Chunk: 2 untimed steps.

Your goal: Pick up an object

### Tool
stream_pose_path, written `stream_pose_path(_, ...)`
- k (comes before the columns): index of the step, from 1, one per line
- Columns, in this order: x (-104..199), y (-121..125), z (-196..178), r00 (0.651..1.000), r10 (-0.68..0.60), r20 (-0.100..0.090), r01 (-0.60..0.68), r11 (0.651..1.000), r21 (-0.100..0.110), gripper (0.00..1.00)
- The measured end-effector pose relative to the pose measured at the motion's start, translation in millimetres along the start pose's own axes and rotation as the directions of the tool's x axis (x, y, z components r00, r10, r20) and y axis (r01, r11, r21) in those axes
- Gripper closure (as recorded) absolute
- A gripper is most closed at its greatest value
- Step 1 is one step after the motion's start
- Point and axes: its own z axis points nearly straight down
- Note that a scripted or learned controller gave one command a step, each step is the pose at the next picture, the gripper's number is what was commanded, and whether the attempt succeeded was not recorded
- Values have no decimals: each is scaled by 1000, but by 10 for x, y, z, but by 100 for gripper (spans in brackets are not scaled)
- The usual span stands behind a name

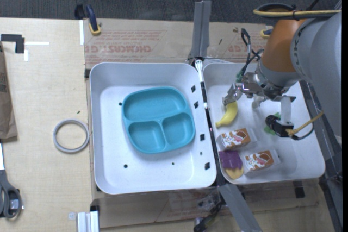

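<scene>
In the right bin (pixel 304 163) lie a yellow banana (pixel 228 115), two snack packets (pixel 235 139) (pixel 260 160) with brown and white print, and a purple and yellow item (pixel 231 163) at the bin's front left. My gripper (pixel 232 96) hangs at the bin's left side, right over the banana's upper end. Nothing shows as held in it. The grey arm with its orange band (pixel 280 46) reaches in from the right.
The left bin (pixel 103 117) holds a blue divided plate (pixel 158 119). A raised divider (pixel 202 89) separates the two bins. On the bench to the left lie a grey ring (pixel 71 135) and scissors (pixel 10 198).
</scene>
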Motion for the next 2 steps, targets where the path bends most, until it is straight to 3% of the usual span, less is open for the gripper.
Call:
stream_pose_path(1,-16,-1,-88,1000,2,0,-2,1000,1,100)
stream_pose_path(2,713,322,-1005,1000,23,1,-23,1000,-1,100)
